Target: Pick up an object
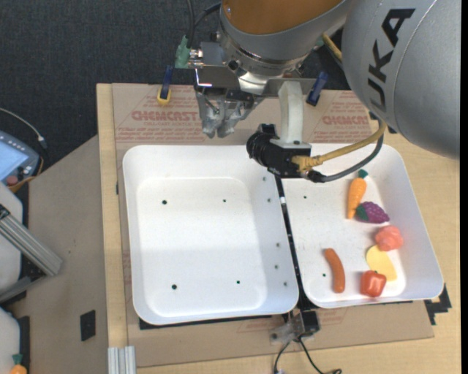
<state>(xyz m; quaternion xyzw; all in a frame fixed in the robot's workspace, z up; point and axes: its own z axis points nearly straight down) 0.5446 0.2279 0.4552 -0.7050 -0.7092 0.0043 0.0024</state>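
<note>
Near edge of the desk (219, 343): cable connector (296, 325) sits at the seam between the two bins.

Right bin (417, 219), near right corner: red pepper (372, 283), w/ yellow piece (381, 262) just beside it and touching. Sausage (335, 269) lies a bit toward the bin's center, lengthwise near-to-far, apart from the pepper. Farther along the right side: pink round item (389, 237), just beyond the yellow piece; then purple grapes (372, 212); then carrot (356, 195), tilted, green top pointing to the far edge, its tip next to the grapes. All toys hug the bin's right half.

Left bin (146, 219): bare white floor w/ a few small dark dots.

Far edge: cardboard sheet (146, 109) w/ red lettering under the bins, blue clamps (164, 91) at its far edge. Black fitting w/ tan hose (281, 155) hangs over the far end of the seam between bins.

Hand (221, 126) hovers above the cardboard just past the left bin's far rim, well apart from every toy. Fingers look close together, pointing down, nothing between them — clenched, not grasping anything. Arm's grey body w/ orange band (278, 14) sits above it at the far right.
</note>
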